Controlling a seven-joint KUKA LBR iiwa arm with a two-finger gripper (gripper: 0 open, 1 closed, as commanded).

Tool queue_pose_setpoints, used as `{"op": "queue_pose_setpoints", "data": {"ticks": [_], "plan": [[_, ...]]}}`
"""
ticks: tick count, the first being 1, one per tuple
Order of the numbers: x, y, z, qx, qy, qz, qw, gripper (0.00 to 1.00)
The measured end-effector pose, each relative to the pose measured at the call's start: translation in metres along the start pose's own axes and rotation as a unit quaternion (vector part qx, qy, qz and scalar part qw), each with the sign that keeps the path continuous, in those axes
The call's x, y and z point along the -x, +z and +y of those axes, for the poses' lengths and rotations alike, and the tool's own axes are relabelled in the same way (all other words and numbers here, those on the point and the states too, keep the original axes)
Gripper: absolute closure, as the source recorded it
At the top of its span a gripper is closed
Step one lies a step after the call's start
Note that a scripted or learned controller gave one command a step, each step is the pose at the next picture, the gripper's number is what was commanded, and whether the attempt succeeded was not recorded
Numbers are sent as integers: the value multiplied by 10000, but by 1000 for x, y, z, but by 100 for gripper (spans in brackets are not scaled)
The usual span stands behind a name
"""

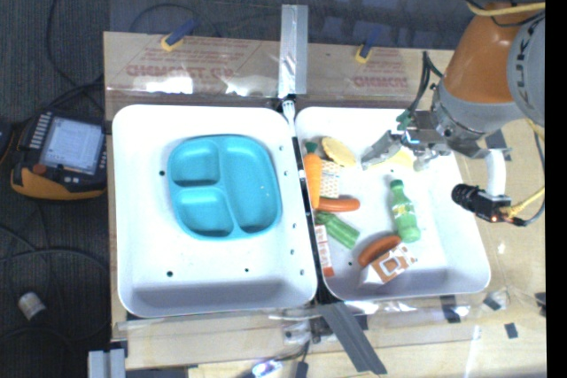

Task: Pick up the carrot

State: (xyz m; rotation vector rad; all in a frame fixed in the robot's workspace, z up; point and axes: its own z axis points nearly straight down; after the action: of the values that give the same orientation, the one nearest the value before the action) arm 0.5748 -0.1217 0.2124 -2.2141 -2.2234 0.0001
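My bench (204, 66) carries two white bins: left bin (142, 270) at 9 o'clock, right bin (461, 270) at 3.

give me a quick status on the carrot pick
Gripper over right bin, nothing between its fingers. Carrot untouched by bin's left wall. Sausage and mesh packet crowd it.

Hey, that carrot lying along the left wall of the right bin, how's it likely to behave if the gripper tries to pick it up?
The carrot looks like a smooth moulded toy, so probably stiff, light and somewhat slippery. Its long, rounded shape suggests it may roll if nudged sideways. It lies close against the bin wall with a small packet beside it, so fingers may struggle to close around it.
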Motion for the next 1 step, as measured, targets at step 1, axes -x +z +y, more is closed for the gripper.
{"op": "queue_pose_setpoints", "data": {"ticks": [1], "plan": [[-15, 94, -5, -17, 1699, 10, 9855, 0]]}}
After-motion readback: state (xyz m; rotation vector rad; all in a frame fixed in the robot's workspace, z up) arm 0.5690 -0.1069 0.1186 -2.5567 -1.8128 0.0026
